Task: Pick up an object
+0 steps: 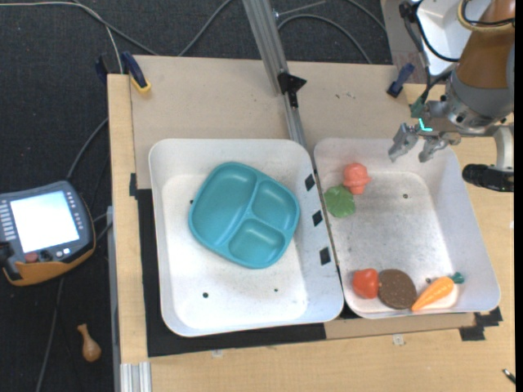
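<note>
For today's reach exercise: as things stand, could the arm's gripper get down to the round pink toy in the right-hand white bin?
Probably yes. The gripper hangs over the right bin's far edge, the round pink toy lies uncovered, with only the green toy touching it.

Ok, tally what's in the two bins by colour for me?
Teal: 1, the divided plate
Pink-orange: 1, toy
Green: 1, toy
Red: 1, toy
Brown: 1, disc
Orange: 1, carrot
Total: 6
</note>
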Controlling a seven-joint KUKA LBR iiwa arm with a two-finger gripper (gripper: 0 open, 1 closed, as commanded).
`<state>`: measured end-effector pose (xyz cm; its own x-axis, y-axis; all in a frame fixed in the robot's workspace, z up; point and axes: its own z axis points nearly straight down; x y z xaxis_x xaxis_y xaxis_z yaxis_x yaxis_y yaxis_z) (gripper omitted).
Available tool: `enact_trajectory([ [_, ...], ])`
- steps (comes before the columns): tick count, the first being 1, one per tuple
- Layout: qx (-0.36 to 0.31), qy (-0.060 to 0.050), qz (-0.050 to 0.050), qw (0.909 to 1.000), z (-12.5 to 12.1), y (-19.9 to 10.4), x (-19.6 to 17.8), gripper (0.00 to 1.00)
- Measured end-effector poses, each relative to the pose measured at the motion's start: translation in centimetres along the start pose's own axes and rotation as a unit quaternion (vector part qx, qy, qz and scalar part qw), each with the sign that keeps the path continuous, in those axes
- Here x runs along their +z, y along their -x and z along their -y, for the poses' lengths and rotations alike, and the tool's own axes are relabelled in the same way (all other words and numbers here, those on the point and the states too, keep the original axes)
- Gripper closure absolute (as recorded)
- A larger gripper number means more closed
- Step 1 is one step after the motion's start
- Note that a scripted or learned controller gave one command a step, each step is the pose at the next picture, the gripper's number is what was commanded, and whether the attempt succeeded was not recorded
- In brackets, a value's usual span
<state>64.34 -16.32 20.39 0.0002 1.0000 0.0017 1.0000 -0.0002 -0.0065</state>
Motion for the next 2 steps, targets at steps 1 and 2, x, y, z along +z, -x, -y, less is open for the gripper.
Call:
enact_trajectory([
  [1, -0.001, 0.003, 0.001, 1.0000, -0.2, 0.0, -0.3, 0.00],
  [2, 0.000, 0.002, 0.000, 1.0000, 0.7, 0.0, 4.4, 0.00],
])
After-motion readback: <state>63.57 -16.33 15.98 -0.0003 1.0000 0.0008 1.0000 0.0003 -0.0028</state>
